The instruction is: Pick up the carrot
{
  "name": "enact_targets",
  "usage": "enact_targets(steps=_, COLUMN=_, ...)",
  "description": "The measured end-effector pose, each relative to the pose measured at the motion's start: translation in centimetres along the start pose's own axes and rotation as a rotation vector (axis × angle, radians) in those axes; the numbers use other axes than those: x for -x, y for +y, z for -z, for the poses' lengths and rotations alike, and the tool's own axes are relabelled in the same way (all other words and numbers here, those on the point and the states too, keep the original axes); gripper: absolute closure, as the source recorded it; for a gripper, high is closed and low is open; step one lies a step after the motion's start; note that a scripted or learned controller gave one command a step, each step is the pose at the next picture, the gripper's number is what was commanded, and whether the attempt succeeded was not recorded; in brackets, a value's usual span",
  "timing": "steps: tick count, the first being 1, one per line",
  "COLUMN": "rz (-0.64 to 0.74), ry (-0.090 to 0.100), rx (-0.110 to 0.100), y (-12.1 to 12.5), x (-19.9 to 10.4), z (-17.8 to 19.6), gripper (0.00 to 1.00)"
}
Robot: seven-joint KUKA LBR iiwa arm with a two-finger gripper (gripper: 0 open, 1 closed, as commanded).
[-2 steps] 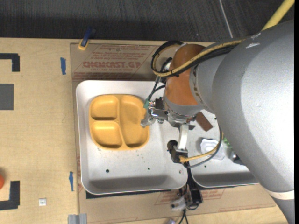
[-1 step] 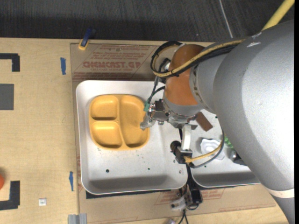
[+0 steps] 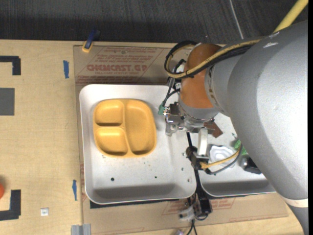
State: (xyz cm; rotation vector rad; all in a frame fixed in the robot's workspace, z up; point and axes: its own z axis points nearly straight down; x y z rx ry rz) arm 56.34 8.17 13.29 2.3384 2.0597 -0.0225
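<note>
Because the big grey arm [image 3: 264,111] reaches in from the right and fills much of the frame, most of the right bin [image 3: 234,187] is covered. The arm's orange band [image 3: 198,77] sits over the gap between the two bins, and black and yellow cables [image 3: 198,155] loop around it and hang down past the near rims. Below the band, the metal body of the gripper [image 3: 187,125] points down at the right bin's left edge; seen from above, whether it is open or closed cannot be told, and nothing can be seen held in it.

Where the carrot lies cannot be made out. In the uncovered sliver of the right bin sit a white object [image 3: 220,154], a small green scrap [image 3: 237,144] and a dark shape [image 3: 250,168], each partly under the arm. Whether the green scrap belongs to the carrot is unclear.

The left bin [image 3: 98,180] is in plain view. It holds a yellow divided plate [image 3: 124,126] towards its far left corner. Both bins rest on a cardboard sheet [image 3: 122,62] with red print. At the frame's left edge an orange object [image 3: 1,191] is cut off.
</note>
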Motion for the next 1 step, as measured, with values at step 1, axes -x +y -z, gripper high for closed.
enact_targets(steps=1, rz=-0.058, ry=0.028, rx=-0.012, y=-7.55, x=-6.44, z=7.85, gripper=1.0)
